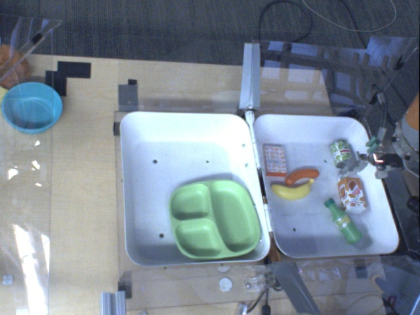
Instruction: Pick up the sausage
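The sausage (pixel 302 174) is a short orange-red link lying near the middle of the right bin (pixel 308 241). Its lower side touches a yellow banana (pixel 292 191). My gripper (pixel 377 157) hangs over the right rim of that bin, well to the right of the sausage and beside a green can (pixel 340 153). I see nothing held in it.
In the right bin also lie a pink checked packet (pixel 274 159), a brown and white pouch (pixel 352 194) and a green bottle (pixel 343 222). The left bin (pixel 157 149) holds a green divided plate (pixel 214 218). A blue bowl (pixel 31 107) stands at the far left of the bench.
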### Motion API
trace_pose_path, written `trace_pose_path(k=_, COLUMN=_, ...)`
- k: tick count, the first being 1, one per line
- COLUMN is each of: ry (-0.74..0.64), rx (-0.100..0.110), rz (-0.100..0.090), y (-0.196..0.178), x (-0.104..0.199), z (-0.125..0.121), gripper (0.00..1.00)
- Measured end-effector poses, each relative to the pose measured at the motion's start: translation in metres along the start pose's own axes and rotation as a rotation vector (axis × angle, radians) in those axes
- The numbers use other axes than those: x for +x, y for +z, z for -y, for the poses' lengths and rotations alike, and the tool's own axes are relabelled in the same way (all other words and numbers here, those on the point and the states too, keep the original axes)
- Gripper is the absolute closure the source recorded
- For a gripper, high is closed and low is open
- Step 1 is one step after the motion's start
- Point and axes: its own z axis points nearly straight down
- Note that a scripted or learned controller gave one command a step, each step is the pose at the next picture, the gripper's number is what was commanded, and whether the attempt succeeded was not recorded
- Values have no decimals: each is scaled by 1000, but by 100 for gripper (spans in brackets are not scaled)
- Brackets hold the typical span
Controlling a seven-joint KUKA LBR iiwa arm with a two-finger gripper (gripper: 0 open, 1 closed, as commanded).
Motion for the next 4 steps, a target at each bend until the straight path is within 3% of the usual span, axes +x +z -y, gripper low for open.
trace_pose_path(k=1, ry=-103, rx=-10, rz=1, y=120, x=52, z=19, gripper=0)
trace_pose_path(k=2, ry=-271, rx=-6, rz=0, y=121, x=57, z=-76, gripper=0)
trace_pose_path(k=3, ry=-353, rx=34, rz=-9, y=126, x=66, z=-131, gripper=0)
trace_pose_path(k=4, ry=-225, rx=-2, rz=0, y=94, x=99, z=-123, gripper=0)
